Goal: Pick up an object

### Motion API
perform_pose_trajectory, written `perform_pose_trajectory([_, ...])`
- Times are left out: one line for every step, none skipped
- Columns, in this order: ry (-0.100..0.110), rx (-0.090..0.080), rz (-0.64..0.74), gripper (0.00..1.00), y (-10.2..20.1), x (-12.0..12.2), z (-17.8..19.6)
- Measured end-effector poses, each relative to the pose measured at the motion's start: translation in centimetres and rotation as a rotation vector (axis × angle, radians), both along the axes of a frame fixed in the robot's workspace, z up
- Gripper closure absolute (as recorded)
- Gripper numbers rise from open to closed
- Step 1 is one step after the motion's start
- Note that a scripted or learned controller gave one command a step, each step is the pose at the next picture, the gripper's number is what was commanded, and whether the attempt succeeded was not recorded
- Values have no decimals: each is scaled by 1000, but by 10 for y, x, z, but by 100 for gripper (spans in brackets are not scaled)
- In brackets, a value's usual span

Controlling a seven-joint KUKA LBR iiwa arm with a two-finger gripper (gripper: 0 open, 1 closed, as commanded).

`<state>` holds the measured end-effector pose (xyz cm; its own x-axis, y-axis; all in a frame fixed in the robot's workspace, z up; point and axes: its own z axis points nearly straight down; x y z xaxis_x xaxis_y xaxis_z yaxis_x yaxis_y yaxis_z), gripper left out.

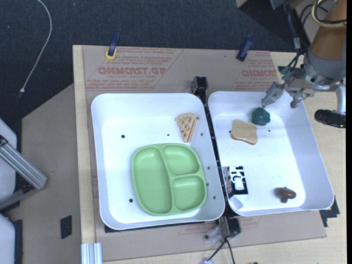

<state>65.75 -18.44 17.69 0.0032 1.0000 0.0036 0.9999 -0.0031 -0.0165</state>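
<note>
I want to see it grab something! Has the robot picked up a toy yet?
Not yet. The gripper hangs open at the far side of the right bin with nothing between its fingers. The nearest toy, a teal object, lies in the bin just in front of it. Reaching down, closing on something and lifting are all left.

Two shallow white bins sit side by side on a brown board (165,65) printed with red lettering. The left bin (107,147) and the right bin (308,158) touch along their inner edges, with black clips at the far (199,84) and near (231,224) ends of that seam. A yellow clamp (112,49) and a blue clamp (245,48) grip the board's far edge. A white cable (41,15) curves over the dark floor at far left.
</note>
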Motion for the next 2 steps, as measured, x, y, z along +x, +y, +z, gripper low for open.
perform_pose_trajectory([-16,-3,3,0,1,4,10])
perform_pose_trajectory([-12,-3,4,0,1,2,-32])
